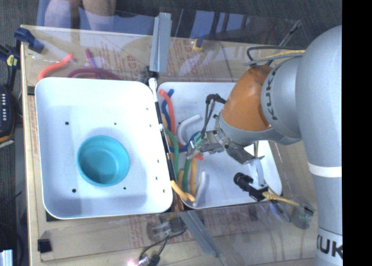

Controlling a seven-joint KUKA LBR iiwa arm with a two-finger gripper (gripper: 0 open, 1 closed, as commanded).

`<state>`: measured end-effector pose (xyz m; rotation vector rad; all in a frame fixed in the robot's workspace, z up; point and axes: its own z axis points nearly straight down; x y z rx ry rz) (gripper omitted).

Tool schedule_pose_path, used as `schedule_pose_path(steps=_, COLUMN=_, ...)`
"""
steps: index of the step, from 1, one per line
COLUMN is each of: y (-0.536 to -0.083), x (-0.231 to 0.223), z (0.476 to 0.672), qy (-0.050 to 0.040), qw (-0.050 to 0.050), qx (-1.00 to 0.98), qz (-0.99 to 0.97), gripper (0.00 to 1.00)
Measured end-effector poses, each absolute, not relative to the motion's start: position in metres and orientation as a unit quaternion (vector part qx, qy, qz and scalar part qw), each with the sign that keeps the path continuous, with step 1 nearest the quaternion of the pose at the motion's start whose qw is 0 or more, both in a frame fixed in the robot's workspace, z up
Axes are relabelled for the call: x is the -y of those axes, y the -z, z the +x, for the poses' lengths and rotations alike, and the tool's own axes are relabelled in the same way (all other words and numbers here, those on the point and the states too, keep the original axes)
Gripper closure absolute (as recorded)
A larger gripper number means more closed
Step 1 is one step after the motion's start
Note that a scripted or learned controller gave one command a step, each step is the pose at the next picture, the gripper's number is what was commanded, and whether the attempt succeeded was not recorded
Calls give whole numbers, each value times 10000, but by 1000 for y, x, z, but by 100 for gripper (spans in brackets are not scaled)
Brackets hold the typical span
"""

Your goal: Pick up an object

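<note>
Coloured sticks [172,137] lie tangled against the right bin's [224,180] left wall, beneath the gripper [196,143]; whether it is clenched cannot be told. Packed so tight, one could slip free or drag neighbours along.

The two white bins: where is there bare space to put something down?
The left bin has plenty round the teal bowl, most toward the view's top. The right bin has a bare patch at the view's bottom, beside the coloured tangle. That tangle, against the wall nearest the left bin, is crowded, and the arm hangs over the middle.
</note>
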<state>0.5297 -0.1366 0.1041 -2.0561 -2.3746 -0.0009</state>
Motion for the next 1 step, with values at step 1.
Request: schedule_pose_path(steps=1, y=-215, x=109, z=556, qy=-7, qw=12, qx=7476, qz=-6641, gripper=100)
